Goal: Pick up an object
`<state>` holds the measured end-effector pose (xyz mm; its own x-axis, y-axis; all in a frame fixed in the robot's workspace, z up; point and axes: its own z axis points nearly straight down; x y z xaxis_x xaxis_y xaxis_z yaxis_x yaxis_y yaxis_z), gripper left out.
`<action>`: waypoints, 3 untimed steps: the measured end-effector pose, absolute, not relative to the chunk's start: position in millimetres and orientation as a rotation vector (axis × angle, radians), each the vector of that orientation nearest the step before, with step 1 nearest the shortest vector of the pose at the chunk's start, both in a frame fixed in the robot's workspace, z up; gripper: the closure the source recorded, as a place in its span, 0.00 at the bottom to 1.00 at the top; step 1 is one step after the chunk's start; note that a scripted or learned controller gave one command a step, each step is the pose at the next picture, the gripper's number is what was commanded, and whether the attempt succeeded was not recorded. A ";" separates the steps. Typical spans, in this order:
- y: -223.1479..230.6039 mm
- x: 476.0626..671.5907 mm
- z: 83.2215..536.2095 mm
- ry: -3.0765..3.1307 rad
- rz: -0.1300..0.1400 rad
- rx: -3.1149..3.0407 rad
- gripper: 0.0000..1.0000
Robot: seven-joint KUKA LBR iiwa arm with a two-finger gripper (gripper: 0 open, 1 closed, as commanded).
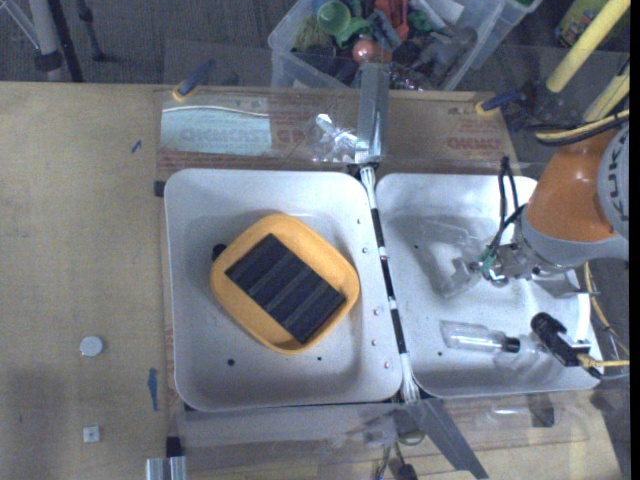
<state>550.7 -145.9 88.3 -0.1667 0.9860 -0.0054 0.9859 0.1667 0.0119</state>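
A yellow rounded-square object (284, 282) with a dark ribbed panel on top lies tilted in the middle of the left bin (190, 368). In the right bin (400, 203), a small clear tube with a dark tip (480, 340) lies on the floor near the front. My gripper (448, 268) is low in the middle of the right bin, reaching in from the right beneath the orange wrist band (565, 203). It sits a little behind the clear tube and apart from it. I see nothing held in it.
The divider between the two bins (385, 288) runs front to back. A cardboard sheet with a plastic bag (335, 138) lies behind the bins. A clear crate of toys (400, 18) stands at the back. A small grey disc (91, 346) rests on the bench at left.
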 end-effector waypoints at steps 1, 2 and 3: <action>-94.2 614.8 121.3 2.071 0.002 2.359 0.00; -129.1 570.6 148.3 2.031 -0.003 2.400 0.00; -185.4 656.1 146.8 1.967 -0.001 2.448 0.00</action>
